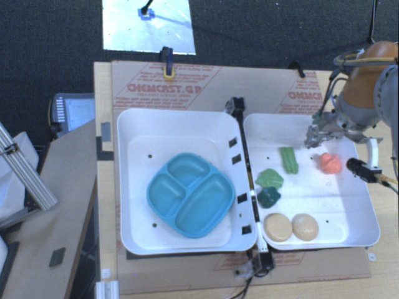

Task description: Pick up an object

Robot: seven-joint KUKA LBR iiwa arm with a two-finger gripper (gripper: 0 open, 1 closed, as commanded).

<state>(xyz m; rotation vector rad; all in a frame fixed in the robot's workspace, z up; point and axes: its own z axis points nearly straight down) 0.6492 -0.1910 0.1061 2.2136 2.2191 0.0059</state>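
The right bin holds a green pod-shaped piece, a light green leafy lump, a dark teal lump, two beige buns and a pink-orange toy. My gripper hangs over the bin's far right part, just up-left of the pink toy and right of the green pod. Nothing shows between its fingers. The view does not settle whether they are open or shut.
The left bin holds a blue divided plate. A black divider runs between the bins. The arm with its orange band enters from the right. A yellow clamp sits at the cardboard's far edge.
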